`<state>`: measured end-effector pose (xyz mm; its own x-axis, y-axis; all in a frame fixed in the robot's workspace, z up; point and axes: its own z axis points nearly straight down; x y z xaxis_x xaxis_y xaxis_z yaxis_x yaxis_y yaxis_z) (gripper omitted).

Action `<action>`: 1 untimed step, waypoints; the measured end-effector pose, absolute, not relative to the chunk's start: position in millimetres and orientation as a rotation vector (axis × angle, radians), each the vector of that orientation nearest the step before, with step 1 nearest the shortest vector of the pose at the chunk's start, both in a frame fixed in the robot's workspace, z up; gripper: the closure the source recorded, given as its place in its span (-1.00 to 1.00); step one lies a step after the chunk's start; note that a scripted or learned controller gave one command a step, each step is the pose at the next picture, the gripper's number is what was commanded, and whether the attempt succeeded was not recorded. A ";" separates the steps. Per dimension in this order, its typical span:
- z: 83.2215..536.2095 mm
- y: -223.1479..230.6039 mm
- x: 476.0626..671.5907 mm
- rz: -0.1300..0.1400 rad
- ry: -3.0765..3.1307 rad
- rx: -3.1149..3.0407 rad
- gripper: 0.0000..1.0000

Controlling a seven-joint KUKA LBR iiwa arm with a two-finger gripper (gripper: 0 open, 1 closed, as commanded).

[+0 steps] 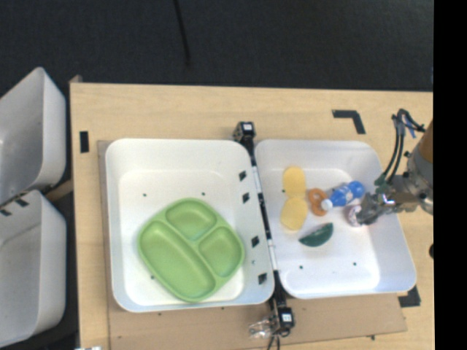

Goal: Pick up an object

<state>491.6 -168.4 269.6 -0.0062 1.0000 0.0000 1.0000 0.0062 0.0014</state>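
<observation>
small blue toy [347, 193] in right white bin [365, 275], just beside gripper [363, 214]; grip state unclear. light wooden bench [168, 111], dark floor beyond. glossy green divided plate [191, 249] in left bin [124, 195].

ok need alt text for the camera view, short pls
A grey robot arm's gripper reaches from the right into the right white bin, low beside a small blue bottle, two yellow oval pieces, an orange ring and a dark green wedge. The left white bin holds a green divided plate.
</observation>
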 end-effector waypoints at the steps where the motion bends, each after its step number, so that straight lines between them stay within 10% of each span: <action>1: 275.9 -158.3 491.4 0.001 2.226 2.214 1.00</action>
<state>491.4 -158.3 275.9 -0.0054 1.0000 -0.0008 1.0000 0.0054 0.0015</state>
